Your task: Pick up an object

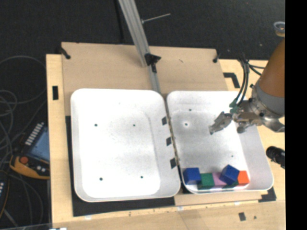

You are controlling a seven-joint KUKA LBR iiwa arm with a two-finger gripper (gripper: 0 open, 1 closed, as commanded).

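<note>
Several small blocks lie along the front edge of the right bin (192, 104): a blue block (192, 174), a green block (206, 180), a pink block (218, 179), a second blue block (230, 173) and an orange block (243, 177). My gripper (229, 123) hangs over the right half of that bin, well behind the blocks and apart from them. Its fingers (217, 123) are spread open with nothing between them.
The left bin (120, 143) sits beside the right one, with small black clips along the seam between them. A slanted metal rail (136, 28) rises from the back of the bench. Cables and a handheld pendant (29, 152) lie off the bench at left.
</note>
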